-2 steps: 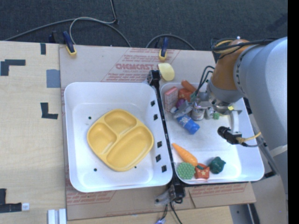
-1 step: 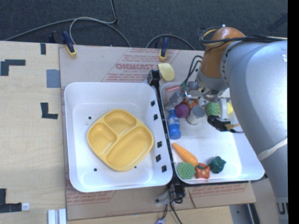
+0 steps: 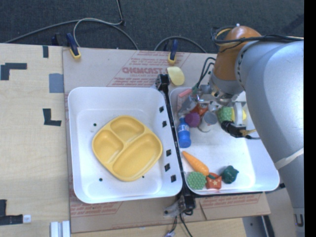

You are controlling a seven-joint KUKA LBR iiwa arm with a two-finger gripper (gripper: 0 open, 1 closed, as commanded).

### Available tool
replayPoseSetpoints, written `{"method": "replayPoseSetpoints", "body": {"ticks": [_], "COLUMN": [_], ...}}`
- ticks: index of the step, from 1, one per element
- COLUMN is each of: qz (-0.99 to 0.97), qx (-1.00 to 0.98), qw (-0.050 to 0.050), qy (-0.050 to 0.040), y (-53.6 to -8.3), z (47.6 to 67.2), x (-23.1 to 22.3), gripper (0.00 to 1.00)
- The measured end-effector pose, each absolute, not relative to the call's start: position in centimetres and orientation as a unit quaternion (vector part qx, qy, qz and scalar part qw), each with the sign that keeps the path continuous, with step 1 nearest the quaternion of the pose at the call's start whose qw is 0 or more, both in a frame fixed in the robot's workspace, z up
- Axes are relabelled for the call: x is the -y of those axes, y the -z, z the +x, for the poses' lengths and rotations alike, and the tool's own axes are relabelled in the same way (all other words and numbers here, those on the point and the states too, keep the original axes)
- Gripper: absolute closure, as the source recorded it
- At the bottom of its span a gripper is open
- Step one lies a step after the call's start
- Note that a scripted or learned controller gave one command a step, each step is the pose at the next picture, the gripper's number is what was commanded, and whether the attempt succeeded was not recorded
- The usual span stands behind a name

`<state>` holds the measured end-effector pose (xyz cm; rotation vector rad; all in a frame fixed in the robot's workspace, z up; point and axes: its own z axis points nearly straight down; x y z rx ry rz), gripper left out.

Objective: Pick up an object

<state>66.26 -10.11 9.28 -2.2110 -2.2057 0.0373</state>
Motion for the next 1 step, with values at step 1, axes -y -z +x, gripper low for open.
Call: {"method": "replayPoseSetpoints", "body": {"ticks": [1], "qz": [-0.707], "qx": [0.708], "qw": [0.0], "qy": [0.0001], "y": [-18.47], "z": [55.73], "x": [6.24], "gripper": [1.0]}}
